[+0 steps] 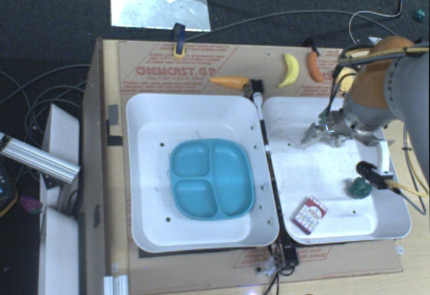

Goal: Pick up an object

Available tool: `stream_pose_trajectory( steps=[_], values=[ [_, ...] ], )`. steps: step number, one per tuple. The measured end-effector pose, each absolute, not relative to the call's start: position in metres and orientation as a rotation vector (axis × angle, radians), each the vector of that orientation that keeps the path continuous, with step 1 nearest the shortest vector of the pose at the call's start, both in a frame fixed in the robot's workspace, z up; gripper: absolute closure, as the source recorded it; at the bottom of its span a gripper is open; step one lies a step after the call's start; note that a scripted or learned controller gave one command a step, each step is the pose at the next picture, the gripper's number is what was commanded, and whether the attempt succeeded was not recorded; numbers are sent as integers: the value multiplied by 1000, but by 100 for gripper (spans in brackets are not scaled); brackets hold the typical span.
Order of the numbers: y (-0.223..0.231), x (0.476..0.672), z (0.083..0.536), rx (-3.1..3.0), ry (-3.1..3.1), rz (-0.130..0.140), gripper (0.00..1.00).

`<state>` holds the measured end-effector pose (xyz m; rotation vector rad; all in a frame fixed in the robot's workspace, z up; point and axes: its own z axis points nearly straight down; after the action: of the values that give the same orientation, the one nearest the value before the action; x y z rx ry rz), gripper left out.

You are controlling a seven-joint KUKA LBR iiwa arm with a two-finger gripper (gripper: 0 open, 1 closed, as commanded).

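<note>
In the right bin (289,173) a small red and white box (309,214) lies near the front wall. A small dark green object (359,188) sits toward the bin's right side. My gripper (321,137) hangs over the back part of this bin, well behind both objects. Its metal fingers (308,136) are spread apart with nothing between them. The grey arm with its orange band comes in from the right.
The left bin (144,152) holds a blue divided plate (212,177). On the cardboard behind the bins lie a yellow banana (289,70), an orange carrot (230,82) and an orange-red sausage-shaped toy (314,66). A black divider strip (263,132) runs between the bins.
</note>
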<state>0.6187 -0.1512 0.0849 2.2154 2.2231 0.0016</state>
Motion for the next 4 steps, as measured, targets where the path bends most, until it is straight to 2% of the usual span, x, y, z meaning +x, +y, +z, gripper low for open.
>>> stream_pose_trajectory(
  steps=[1,2,3,4],
  values=[
    [-208,649,138,2214,2221,2,0],
    [-207,603,221,2215,2220,3,0],
    [-207,563,184,2220,2222,0,0],
    [-206,551,106,2221,2222,0,0]
  ],
)
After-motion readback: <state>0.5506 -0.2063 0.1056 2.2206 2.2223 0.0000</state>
